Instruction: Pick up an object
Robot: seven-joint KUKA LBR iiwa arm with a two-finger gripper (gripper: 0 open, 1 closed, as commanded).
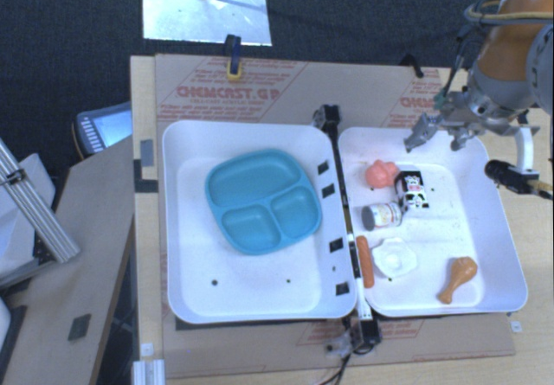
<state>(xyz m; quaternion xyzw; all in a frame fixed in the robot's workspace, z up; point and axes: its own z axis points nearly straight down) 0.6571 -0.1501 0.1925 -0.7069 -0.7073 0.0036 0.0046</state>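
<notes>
1. The arm (519, 20) enters from the upper right and is cut off by the frame edge, so just its orange band and grey wrist can be seen.
2. The small black and white object (413, 191) in the right bin (506, 266) is too small to identify; it may be a toy figure or a printed carton.
3. The claw (440, 134) hangs over the far rim of the right bin with its two grey fingers spread apart. Nothing lies between them and they touch none of the objects.
4. The left bin (186, 288) holds a blue divided plate (262, 200) with three compartments, lying flat near the bin's middle.
5. The right bin holds the loose objects, all apart from the claw:
   - a pink lump (380, 173) nearest the claw, just beside the black and white object;
   - a small jar (382, 216) lying on its side below them;
   - a white fried-egg shape (394, 259);
   - an orange carrot-like stick (365, 260) along the bin's left wall;
   - a tan chicken drumstick (457, 279) toward the near right corner.
</notes>
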